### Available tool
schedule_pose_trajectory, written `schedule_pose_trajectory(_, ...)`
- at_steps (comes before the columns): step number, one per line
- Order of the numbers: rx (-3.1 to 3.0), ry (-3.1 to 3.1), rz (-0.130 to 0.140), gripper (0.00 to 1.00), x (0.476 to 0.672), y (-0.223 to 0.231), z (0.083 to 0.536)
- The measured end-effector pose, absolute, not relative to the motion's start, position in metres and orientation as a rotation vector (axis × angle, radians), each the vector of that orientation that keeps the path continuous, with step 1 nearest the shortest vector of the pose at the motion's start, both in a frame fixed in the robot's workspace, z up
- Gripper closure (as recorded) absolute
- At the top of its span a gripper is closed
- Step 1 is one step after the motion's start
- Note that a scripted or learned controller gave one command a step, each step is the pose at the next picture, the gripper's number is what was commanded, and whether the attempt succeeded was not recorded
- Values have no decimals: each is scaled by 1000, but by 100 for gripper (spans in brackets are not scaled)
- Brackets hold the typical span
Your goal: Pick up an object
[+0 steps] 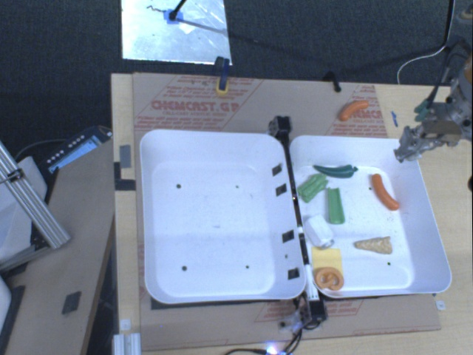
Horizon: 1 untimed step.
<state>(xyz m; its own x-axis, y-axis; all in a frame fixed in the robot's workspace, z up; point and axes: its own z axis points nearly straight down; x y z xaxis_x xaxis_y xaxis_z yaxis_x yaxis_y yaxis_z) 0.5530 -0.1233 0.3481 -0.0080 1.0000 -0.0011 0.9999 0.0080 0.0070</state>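
So, quick status:
Claw: my gripper (pixel 407 150) hangs over the right bin (pixel 425 220), at its far right corner; can't tell if open or shut, too blurry.
Holding: nothing seen in it.
Nearest obj: orange sausage (pixel 384 191), in the bin just below my claw, apart from it.
Other objs in right bin: dark green pepper (pixel 336 171), 2 green pieces (pixel 323 194), white cylinder (pixel 320 231), yellow block (pixel 327 257), orange ring (pixel 329 278), tan wedge (pixel 374 245).
Outside bins: 2nd orange sausage (pixel 354 109) on cardboard.
Left bin (pixel 214 213): beside the right one, touching.

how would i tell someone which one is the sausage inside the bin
Look in the right bin, toward its right wall. The sausage lies there alone, slanted, orange-red; its neighbours are green pieces and a tan wedge.
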Motion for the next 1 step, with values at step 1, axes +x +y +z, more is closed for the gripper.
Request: schedule_pose_trajectory(1,2205,2225,10,100,672,-104,383)
